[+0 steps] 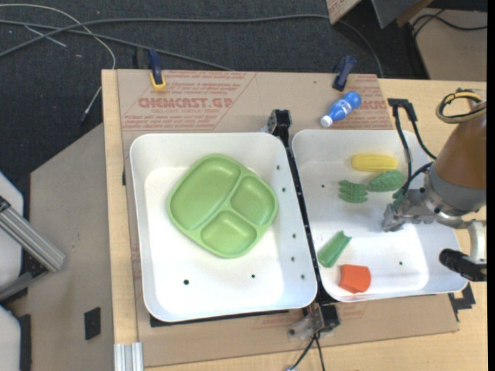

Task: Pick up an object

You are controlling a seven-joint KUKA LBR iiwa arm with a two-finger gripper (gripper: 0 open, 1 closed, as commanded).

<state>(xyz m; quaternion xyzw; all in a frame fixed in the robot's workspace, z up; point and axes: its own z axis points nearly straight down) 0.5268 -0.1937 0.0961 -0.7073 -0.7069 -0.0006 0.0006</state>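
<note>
The right bin (406, 263) holds a yellow corn cob (374, 161), a dark green leafy piece (353, 191), a lighter green leafy piece (386, 181), a green pod (334, 249) and an orange-red block (355, 277). My gripper (394, 217) reaches in from the right and hangs low over the bin's right half. It is just below the lighter leafy piece and right of the pod. Nothing shows in its grasp.
The left bin (162, 261) holds a green divided plate (223, 205). A small blue and white bottle (341, 110) lies on the cardboard behind the right bin. Clamps and cables sit along the bench's back edge.
</note>
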